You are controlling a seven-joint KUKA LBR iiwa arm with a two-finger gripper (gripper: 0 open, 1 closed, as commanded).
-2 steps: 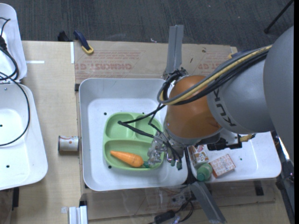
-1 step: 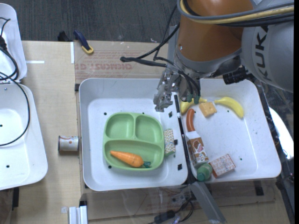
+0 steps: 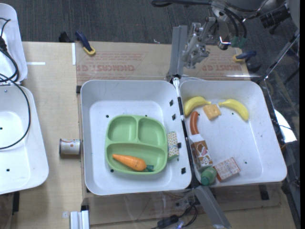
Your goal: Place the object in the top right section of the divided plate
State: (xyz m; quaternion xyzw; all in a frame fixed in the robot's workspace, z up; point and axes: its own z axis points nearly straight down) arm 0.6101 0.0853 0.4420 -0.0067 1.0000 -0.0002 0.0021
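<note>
Camera view – I've got the gripper (image 3: 199, 46) up top, right of centre, hanging over the cardboard behind the bins w/ nothing between its fingers; can't tell if they're spread or pressed together from this angle.

Left bin (image 3: 90, 128): green divided plate (image 3: 137, 144) sits mid-frame. Carrot (image 3: 129, 162) lies in its long bottom section, tip pointing left. Top right section (image 3: 150, 131) is bare green. Small patterned packet (image 3: 172, 144) just beside the plate's right rim.

Right bin (image 3: 267, 128): two bananas (image 3: 194, 104) (image 3: 236, 108) near the top w/ an orange cracker (image 3: 211, 111) between them – sausage (image 3: 194, 123), carton (image 3: 201, 153), red box (image 3: 226, 169) and a green item (image 3: 208, 176) lower left. Can (image 3: 70, 147) on the bench, left of the bins.
</note>
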